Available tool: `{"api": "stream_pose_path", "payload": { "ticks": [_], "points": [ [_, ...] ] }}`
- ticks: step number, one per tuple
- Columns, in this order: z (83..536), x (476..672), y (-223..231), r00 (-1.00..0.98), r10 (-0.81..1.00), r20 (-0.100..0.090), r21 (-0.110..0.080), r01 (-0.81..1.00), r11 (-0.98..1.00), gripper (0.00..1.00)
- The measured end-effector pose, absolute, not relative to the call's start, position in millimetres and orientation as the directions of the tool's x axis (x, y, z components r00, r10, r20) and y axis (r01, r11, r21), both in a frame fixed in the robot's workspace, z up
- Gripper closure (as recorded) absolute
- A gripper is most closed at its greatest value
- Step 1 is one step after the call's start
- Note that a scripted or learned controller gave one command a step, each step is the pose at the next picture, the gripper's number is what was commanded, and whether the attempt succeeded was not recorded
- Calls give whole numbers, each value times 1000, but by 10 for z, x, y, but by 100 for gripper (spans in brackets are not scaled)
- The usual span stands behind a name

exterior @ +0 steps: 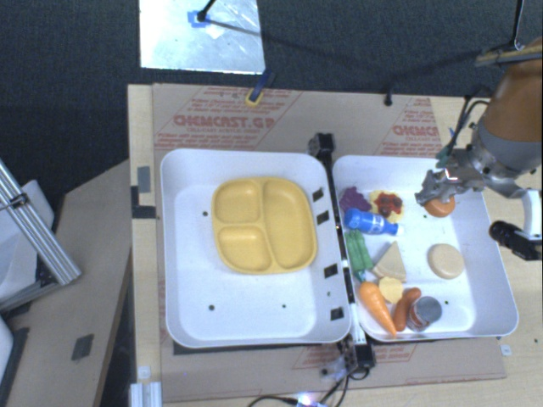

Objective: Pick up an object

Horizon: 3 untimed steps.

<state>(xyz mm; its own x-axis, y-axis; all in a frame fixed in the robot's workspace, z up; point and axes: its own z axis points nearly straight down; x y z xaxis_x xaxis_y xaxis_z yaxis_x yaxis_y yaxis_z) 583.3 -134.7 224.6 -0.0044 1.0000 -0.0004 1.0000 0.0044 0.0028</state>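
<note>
— Camera view: saw gripper (441,195) down at the far side of the right bin (501,312), directly over a small orange object (439,207). Could not tell how the gripper was set.

— Looked like the grasp step, then?

— Judged so. Orange object sat near the bin's upper right, well apart from the cluster along the left wall: purple piece (355,199), red piece (388,202), blue bottle (370,222), green piece (355,250), carrot (376,305), round cream disc (445,260).

— And the left bin (182,227)?

— Held a yellow divided plate (263,225); untouched.

— Next move?

— Probably needed a firm close on the orange object, then a straight lift clear of the bin wall. Could slip if caught off-centre.
</note>
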Motion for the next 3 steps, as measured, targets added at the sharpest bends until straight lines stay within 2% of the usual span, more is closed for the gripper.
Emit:
{"api": "stream_pose_path", "payload": {
  "ticks": [1, 2, 3],
  "points": [
    [2257, 5776, -786, -9, 1000, 2, 1, 1000, 9, 100],
    [2173, 5534, -367, -8, 1000, 1, 0, 1000, 8, 100],
    [2144, 5416, 97, -8, 1000, 1, 0, 1000, 8, 100]
  ]
}}
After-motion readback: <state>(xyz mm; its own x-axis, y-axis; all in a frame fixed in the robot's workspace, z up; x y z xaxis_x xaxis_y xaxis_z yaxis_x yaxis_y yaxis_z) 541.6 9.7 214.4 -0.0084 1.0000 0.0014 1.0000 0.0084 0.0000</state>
